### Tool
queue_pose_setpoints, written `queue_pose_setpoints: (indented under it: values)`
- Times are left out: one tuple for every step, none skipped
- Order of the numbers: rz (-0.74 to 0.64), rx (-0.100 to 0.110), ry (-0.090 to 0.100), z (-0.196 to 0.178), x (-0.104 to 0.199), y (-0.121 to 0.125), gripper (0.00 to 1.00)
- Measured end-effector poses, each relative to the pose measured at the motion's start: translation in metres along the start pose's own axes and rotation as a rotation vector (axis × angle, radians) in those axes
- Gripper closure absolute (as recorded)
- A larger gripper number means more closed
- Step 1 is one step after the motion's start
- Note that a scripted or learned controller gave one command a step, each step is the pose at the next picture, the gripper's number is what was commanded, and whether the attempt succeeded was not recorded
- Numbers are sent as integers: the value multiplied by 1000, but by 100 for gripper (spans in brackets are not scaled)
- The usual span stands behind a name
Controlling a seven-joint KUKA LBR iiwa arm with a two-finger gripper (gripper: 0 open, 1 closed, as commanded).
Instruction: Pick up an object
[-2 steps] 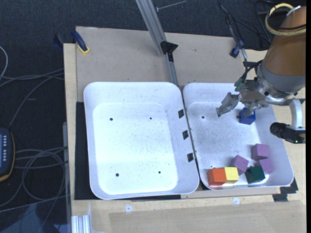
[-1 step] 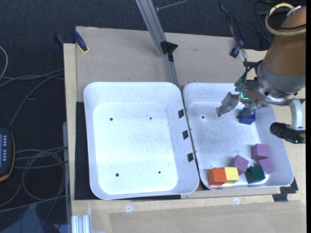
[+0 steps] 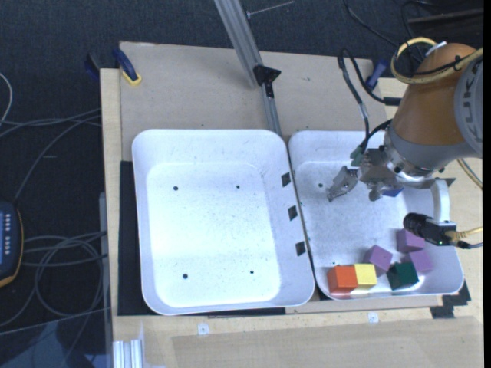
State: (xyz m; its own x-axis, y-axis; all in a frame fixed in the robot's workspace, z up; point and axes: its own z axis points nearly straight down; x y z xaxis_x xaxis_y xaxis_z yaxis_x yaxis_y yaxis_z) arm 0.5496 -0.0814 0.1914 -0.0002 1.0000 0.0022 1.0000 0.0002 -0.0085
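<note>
- Step in hand, by judgement: approach, no object taken yet.
- Gripper (image 3: 354, 186) hanging over bare floor of the right bin (image 3: 326, 228), fingers spread apart, nothing between them.
- Candidate objects clustered in that bin's near corner, well apart from the gripper: orange block (image 3: 343, 277) touching yellow block (image 3: 365, 274), green block (image 3: 401, 276) beside, purple blocks (image 3: 380, 255) just behind.
- Next move, likely: travel toward that corner, descend over one block, close; crowding against the bin wall probably hampers finger placement.
- Left bin (image 3: 207, 221) white, speckled, adjoining the right bin.
- Both bins on a tan bench (image 3: 192, 90); dark carpet and loose cables (image 3: 46, 205) beyond the left bin.
</note>
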Motion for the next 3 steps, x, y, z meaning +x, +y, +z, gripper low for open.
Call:
queue_pose_setpoints:
  values:
    - [1, -2, 0, 44, -5, -1, 0]
    - [0, -2, 0, 95, -5, -1, 0]
    - [0, -9, -1, 81, -4, 0, 100]
